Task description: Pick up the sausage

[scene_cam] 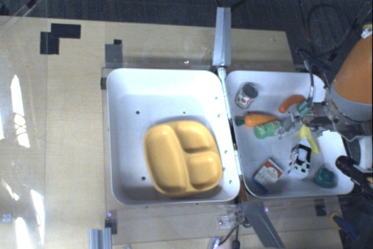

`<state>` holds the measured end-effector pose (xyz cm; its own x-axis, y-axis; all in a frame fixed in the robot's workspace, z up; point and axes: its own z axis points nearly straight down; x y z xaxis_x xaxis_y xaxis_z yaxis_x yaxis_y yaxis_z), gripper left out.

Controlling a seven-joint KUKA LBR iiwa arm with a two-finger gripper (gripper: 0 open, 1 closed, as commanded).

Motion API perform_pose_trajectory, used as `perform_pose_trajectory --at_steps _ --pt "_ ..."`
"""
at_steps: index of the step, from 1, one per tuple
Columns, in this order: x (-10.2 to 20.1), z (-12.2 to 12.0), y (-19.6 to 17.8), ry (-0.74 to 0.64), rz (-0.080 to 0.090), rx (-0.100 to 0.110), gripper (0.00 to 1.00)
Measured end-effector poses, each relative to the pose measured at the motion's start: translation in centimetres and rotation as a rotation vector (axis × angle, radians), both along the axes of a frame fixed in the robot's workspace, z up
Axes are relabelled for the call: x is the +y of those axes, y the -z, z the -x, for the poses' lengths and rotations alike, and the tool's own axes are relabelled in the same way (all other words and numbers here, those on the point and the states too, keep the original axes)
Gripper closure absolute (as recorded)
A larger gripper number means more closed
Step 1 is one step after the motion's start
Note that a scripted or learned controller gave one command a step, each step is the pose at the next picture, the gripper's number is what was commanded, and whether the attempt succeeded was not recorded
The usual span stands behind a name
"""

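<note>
Sausage (290, 103), reddish-orange, lies near the far right of the right bin (265, 80), just above the gripper (294, 123). Whether the gripper's jaws are apart or together I cannot tell from here. A carrot (259, 120) and a green piece (265, 131) sit just left of it. The left bin (125, 125) holds a yellow divided tray (182, 156).

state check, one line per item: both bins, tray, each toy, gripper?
left bin: holds the yellow tray
yellow tray: flat, right way up, compartments bare
right bin: holds the toys
sausage: lying flat in the right bin, not gripped
carrot: lying flat
green toy: beside the carrot
can: tipped over
carton: lying on its side
cow toy: lying down
gripper: low over right bin, fingers unclear
</note>
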<state>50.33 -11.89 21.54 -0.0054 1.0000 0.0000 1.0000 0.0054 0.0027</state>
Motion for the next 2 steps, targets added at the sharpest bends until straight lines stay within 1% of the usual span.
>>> perform_pose_trajectory --at_steps 1,2 --pt "-0.4 -13.5 8.3 -0.089 0.001 -0.001 0.00" --pt "-8.5 -14.1 12.9 -0.184 0.003 -0.004 0.00"
